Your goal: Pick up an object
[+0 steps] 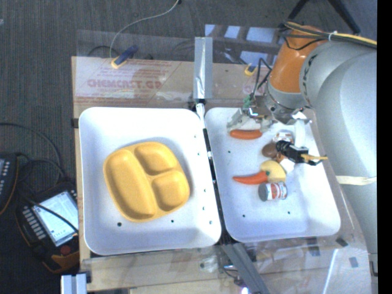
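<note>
**Over the far end of the right bin: claw just above the red sausage**

At the right of the counter, the grey arm point(343, 103) reached in from the right edge. It bent down over the far rim of the right bin point(318, 225), its orange band uppermost and the wrist tipped toward the bin floor. The left bin point(92, 225) bore a yellow divided plate point(147, 179), well apart from the arm.

The claw point(247, 122) hung at the far left corner of the right bin. Whether it was apart or together could not be told.

A red sausage point(245, 135) lay just on the near side of the claw, close under it, with nothing shown gripping it. Its long axis ran left to right across the bin. Judging by this, the sausage was the nearest target, and a grasp would want the claw closing across that axis after a short drop.

Farther toward the near rim lay a carrot point(250, 178), a brown lump point(271, 148), a yellow fruit point(275, 169) and a small can point(272, 192), clustered close together.
</note>
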Tool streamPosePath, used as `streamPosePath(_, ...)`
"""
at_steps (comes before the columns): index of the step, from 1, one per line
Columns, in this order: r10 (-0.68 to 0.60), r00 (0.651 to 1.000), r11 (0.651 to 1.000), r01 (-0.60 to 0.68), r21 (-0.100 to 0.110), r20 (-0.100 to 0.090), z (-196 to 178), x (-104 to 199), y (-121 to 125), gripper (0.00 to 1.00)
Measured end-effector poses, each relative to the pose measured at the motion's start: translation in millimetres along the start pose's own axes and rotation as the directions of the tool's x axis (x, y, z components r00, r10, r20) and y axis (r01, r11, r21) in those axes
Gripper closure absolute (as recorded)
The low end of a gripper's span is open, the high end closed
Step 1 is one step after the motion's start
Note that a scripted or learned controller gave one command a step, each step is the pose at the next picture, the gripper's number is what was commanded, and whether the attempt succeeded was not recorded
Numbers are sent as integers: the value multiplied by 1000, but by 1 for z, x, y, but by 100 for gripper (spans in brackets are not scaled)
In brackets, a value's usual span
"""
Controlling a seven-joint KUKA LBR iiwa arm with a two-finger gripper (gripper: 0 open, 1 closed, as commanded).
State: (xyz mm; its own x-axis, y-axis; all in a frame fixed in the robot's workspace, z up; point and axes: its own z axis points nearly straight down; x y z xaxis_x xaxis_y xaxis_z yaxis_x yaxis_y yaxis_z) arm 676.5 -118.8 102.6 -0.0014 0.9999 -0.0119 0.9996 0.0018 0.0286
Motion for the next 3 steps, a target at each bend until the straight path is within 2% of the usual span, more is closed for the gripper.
streamPosePath(1, 5, 1000, 1000, -5, 1, 3, 0, 16, -1, 0)
streamPosePath(2, 2, 1000, 1000, -2, -7, 1, 0, 17, -9, 0)
streamPosePath(3, 3, 1000, 1000, -3, -3, -3, -8, 18, -10, 100)
